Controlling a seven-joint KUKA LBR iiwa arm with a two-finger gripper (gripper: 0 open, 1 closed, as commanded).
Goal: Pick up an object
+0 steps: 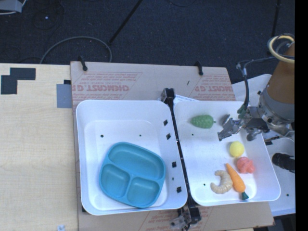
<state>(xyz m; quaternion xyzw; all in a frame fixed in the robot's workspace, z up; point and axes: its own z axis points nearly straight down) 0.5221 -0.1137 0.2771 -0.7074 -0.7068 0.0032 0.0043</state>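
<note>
**Small toy foods in the right bin, gripper above them with nothing in it**

You have the gripper (239,129) over the upper right part of the right bin (202,191). Its two fingers stand apart, and you can see nothing between them.

The nearest thing to take is the yellow lemon (236,148), just below the gripper in the frame. It looks like a light and hard plastic toy, smooth and round, so I think it can slip or roll out if the fingers close off its middle. Take it across its widest part.

Just below it lies the pink piece (245,164), with a bumpy surface that probably gives better hold. Further down, the orange carrot (236,178) and the beige croissant-shaped piece (222,183) lie so close that they seem to touch. This pair is difficult, because a finger has little room to go between them. If you choose the carrot, take it across its narrow body, near the thick end.

The green piece (202,121) lies alone in the upper middle of this bin, with free floor on all sides. I judge it the easiest to reach.

Be careful of the bin's right wall, near the lemon and the pink piece, and of the black divider (175,143) between the bins. The left bin (96,114) holds a blue compartment tray (132,173).
</note>
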